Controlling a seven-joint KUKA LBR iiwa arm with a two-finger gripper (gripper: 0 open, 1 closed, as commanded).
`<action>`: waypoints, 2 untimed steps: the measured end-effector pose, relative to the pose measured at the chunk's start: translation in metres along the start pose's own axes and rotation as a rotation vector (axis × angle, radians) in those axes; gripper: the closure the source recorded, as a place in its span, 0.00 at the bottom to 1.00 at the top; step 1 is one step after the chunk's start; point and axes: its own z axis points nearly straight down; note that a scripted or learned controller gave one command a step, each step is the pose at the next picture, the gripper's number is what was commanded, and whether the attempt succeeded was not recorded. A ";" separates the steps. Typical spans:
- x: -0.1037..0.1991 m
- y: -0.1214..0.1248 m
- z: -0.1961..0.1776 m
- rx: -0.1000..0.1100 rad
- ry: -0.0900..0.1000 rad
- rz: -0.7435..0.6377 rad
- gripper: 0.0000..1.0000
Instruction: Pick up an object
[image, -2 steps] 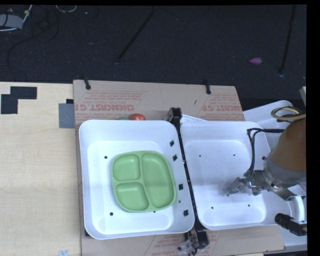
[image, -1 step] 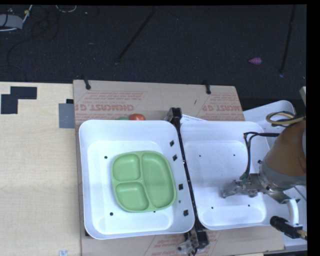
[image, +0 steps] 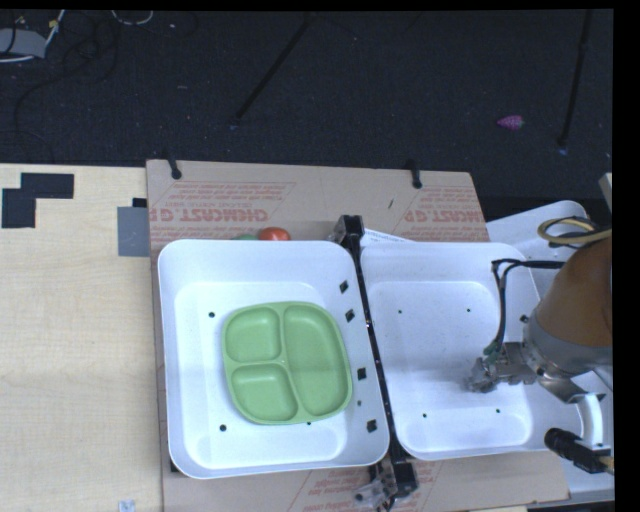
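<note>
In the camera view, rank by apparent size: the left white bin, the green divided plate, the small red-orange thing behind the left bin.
1. Left white bin, largest; it holds the plate.
2. Green divided plate, well inside the bin's floor.
3. Red-orange thing, smallest by far; the bin's rim partly hides it, so its full size is unsure.

My single fixed camera looks down on the bench at a slant from above, far enough back to take in both white bins whole: the left bin and the right bin side by side mid-frame. Dark floor lies beyond them at top. The arm enters from the right edge.
</note>
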 end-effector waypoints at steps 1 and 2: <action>-0.005 0.004 -0.043 -0.001 -0.002 -0.006 1.00; -0.012 -0.004 -0.093 -0.002 -0.002 -0.002 1.00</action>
